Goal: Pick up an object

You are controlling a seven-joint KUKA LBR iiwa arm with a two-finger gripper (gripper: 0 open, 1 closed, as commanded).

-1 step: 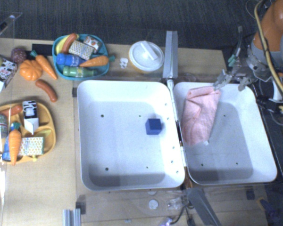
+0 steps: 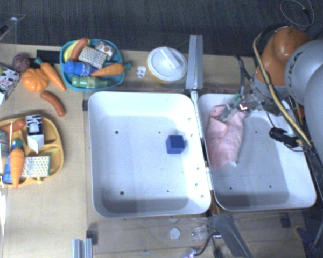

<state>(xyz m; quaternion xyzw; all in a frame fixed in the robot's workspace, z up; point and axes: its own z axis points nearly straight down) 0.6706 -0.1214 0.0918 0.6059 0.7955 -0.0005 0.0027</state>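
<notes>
1. At the left bin's (image 2: 105, 104) centre, a blue cube (image 2: 175, 144) is lying untouched.
2. Toward 3 o'clock, a pink cloth (image 2: 225, 136) is draping the right bin's (image 2: 269, 198) left side.
3. At the cloth's 1 o'clock corner the gripper (image 2: 242, 104) is hovering; I cannot tell its jaw state, and limp fabric risks slipping free.

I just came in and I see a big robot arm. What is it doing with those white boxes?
The robot arm reaches in from the right, and its pincer is at the top edge of a pink cloth lying along the left side of the right bin. Whether it has really grabbed the cloth can't be told. A small blue cube sits alone in the left bin. Toy food sits on the bench beside the bins.
</notes>
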